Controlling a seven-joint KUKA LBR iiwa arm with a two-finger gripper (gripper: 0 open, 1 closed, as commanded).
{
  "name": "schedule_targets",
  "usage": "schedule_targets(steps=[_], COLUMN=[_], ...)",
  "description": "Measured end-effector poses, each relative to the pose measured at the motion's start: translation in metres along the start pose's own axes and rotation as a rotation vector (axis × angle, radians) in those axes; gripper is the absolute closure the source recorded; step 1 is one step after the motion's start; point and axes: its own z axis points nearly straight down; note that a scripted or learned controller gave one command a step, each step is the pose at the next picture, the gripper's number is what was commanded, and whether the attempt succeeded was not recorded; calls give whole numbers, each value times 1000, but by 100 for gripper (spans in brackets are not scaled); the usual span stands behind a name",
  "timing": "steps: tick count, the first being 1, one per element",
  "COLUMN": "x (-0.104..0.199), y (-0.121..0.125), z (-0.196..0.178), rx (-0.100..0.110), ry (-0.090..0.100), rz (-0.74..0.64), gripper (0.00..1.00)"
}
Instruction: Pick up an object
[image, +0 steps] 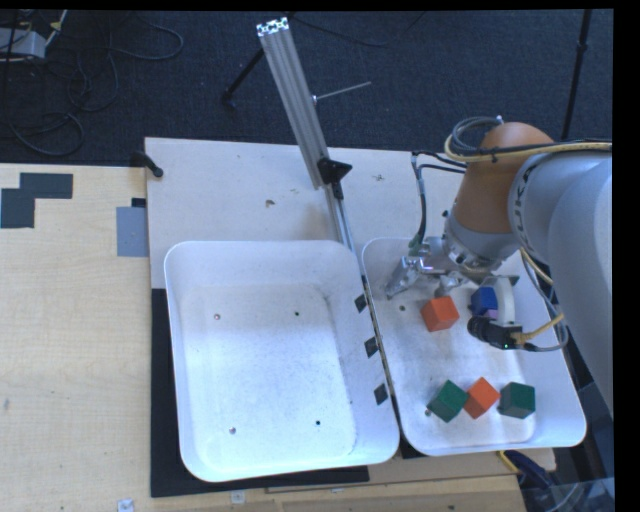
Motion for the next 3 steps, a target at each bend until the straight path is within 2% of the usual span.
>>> schedule_targets(steps=[1,2,3], x=[58,55,55], y=[-3,-5,-5], z=[-93,-98,-97], rx=[-16,-6,-6], ry=[-1,-2,-2], rz=[-3,1,1], gripper=[0,100,0])
